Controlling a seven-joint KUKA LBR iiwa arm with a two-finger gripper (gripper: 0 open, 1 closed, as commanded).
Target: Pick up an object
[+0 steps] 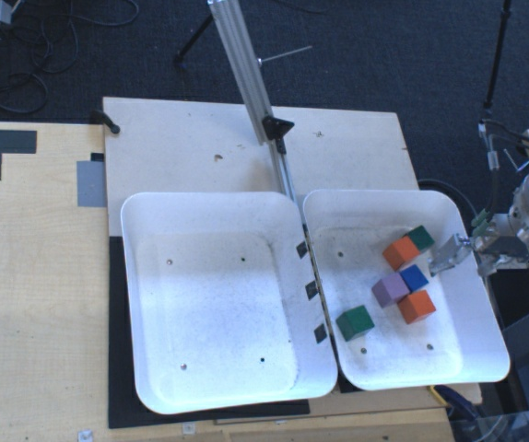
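**At right bin's edge: pincer above the blocks**

Over the right rim of the right bin [486, 288]: gripper [451, 254], grey, reaching in from the right, most of the arm cut off at the frame edge. Finger state impossible to make out at this size; nothing seen between them.

Just left of the tip: orange block [399, 251], with a dark green block [420, 238] touching it behind. Just below: blue block [414, 277], pressed against a purple block [390, 290] and a second orange block [417, 306]. Set apart, near the bin's left wall: green block [355, 321].

Further left: left bin [145, 339], with small dark specks on its floor. Beyond both bins: slanted metal rail [243, 63], its foot hidden between the bins.
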